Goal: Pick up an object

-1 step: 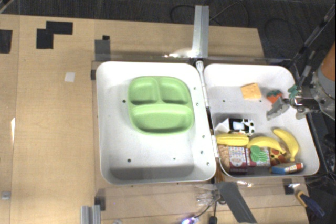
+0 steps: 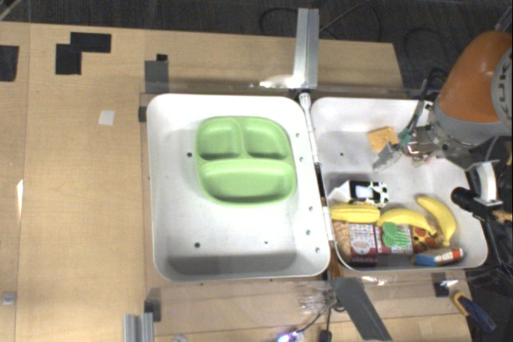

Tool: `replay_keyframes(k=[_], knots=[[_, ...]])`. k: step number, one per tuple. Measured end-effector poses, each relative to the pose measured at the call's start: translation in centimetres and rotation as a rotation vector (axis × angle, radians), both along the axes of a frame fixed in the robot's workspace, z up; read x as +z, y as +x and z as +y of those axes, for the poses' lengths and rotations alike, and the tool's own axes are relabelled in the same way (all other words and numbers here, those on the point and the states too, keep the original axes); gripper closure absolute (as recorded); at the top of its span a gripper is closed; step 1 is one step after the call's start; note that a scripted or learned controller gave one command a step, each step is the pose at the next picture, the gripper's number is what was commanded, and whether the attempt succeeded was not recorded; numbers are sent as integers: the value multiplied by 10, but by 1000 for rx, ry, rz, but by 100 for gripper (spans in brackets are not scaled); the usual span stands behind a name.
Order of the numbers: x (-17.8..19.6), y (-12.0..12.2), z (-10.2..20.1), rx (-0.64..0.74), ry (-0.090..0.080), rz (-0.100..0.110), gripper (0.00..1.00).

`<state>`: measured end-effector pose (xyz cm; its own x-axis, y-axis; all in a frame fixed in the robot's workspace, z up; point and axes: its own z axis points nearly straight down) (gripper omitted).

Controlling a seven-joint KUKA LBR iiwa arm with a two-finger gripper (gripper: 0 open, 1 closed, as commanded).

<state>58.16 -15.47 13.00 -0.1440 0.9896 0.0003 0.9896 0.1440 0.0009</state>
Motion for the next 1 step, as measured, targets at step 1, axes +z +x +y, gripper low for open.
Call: replay_keyframes(k=[1], knots=[[-42,75,55,103,-1,-12,0]])
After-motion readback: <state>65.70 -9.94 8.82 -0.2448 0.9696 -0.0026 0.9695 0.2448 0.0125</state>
